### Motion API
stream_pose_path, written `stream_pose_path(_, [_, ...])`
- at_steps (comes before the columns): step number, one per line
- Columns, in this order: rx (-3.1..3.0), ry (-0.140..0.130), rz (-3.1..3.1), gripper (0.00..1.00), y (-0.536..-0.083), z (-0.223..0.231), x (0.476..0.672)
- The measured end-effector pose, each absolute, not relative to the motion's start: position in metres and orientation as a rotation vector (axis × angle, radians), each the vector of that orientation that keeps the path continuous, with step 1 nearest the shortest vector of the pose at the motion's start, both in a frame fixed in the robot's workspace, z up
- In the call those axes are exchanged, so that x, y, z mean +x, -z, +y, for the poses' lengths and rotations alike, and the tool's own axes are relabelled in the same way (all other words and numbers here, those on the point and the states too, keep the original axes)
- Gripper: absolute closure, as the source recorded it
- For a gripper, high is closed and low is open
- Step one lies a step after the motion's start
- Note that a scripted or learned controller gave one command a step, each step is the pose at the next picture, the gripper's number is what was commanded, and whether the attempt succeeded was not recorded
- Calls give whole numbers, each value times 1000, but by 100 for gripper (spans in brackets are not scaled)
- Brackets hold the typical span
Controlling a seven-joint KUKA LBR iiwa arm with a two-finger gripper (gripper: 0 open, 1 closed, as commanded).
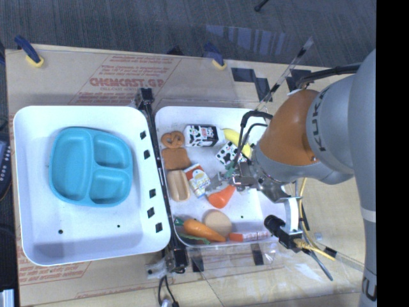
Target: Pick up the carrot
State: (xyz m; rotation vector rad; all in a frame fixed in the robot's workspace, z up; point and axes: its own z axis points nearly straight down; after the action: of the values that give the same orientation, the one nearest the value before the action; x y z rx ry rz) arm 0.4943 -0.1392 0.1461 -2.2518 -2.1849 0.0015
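On the cardboard-topped bench [115,75], the gripper [238,179], its state not discernible, should drop toward the carrot [203,230] lying below-left of it, avoiding the orange cone [222,197] just beside.

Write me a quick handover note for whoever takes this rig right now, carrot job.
Gripper: low in the right bin, near its middle; whether the jaws are open or shut cannot be told.
Carrot: lies at the right bin's front edge, beside an egg-like piece, apart from the gripper.
Done: nothing; carrot not lifted.
Left: move to the carrot, grasp it, lift it.
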Motion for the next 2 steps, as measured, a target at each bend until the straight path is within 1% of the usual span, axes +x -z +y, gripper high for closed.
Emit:
stream_pose_path(1, [-2404, 2, -2021, 0, -102, -165, 516])
stream_pose_path(2, [-2504, -1, -1892, 0, -163, -114, 477])
